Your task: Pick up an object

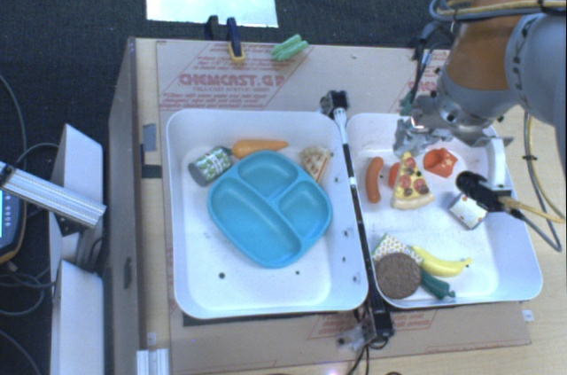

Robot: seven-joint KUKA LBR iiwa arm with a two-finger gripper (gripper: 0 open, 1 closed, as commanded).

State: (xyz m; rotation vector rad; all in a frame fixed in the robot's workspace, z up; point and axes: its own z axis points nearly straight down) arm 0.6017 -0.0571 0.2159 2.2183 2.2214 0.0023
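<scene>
Fingers (pixel 409 143) above pizza slice (pixel 411 183) — yellow wedge, red dots.

Bins (pixel 266 298) smooth white plastic, divided tray (pixel 268 209) glossy blue plastic, bench top (pixel 230 81) matt cardboard-like sheet (red print), floor (pixel 62 1) rough dark carpet.

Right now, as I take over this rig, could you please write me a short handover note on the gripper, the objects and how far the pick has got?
Gripper: low over the right white bin, at its far edge just above the toy pizza slice; I cannot tell whether it is open or shut, and nothing shows between its fingers.
Right bin also holds a red sausage, a red pepper piece, a yellow banana and a brown round cookie.
Left white bin: blue divided plate, orange carrot, green can.
Done: nothing lifted yet.
Left: grasp and raise one object.
</scene>
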